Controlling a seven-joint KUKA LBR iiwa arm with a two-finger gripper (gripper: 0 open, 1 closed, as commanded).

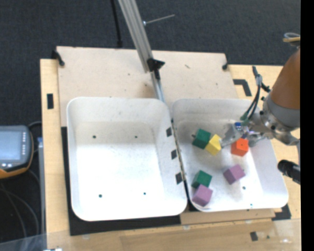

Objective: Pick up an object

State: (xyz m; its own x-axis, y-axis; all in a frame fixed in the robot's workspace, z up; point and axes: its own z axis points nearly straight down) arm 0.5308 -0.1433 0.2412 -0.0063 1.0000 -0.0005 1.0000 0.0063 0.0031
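The two-finger gripper [239, 136] sits low in the right white bin [261, 195], at three o'clock of the yellow foam cube [214, 145]. Its fingers are touching the small orange foam cube [240, 147]; their spread cannot be told.

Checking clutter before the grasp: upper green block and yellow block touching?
Touching. The camera view shows the upper green block and yellow block pressed side to side with no bin floor visible between them.
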